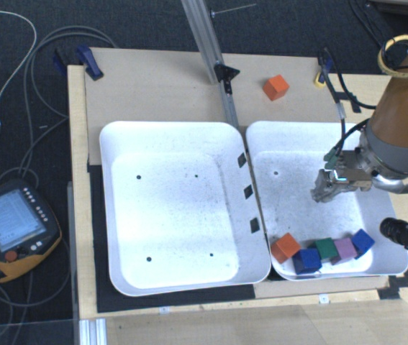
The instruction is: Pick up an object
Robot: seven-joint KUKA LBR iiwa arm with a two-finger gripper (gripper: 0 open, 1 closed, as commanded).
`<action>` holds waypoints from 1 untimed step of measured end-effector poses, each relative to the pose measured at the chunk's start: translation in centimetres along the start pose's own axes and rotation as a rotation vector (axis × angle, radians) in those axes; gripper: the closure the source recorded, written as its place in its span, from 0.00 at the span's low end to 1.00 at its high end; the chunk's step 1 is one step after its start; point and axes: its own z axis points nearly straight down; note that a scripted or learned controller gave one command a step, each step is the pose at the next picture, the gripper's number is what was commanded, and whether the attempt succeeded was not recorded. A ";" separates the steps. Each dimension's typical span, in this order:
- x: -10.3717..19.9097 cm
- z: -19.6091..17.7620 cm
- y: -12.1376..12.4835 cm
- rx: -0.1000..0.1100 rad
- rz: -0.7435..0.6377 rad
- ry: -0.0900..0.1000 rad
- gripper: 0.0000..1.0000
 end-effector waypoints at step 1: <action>-5.7 5.9 9.8 -0.007 0.009 -0.007 1.00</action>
